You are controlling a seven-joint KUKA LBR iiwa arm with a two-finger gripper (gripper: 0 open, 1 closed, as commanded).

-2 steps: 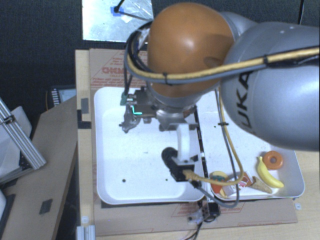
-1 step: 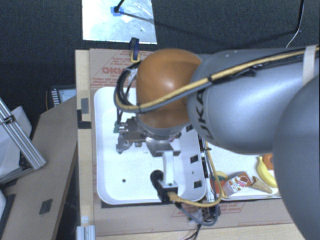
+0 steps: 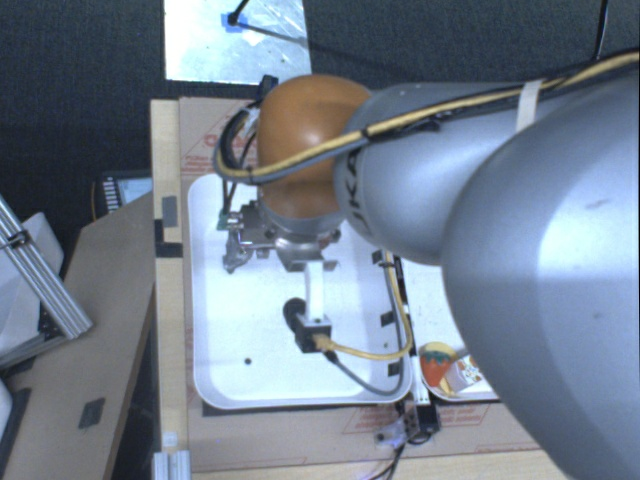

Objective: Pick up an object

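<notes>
My gripper hangs low over the back left part of the left white bin, under the orange wrist band. Its metal body shows, but the arm hides the tips. An orange and red object with a white printed piece beside it lies at the near left corner of the right bin. It is well to the right of the gripper. The big grey arm covers most of the right bin.
A tiny dark speck sits on the left bin's floor near the front. Both bins rest on a cardboard sheet. An aluminium frame stands at the far left, and a shiny sheet lies beyond the bench.
</notes>
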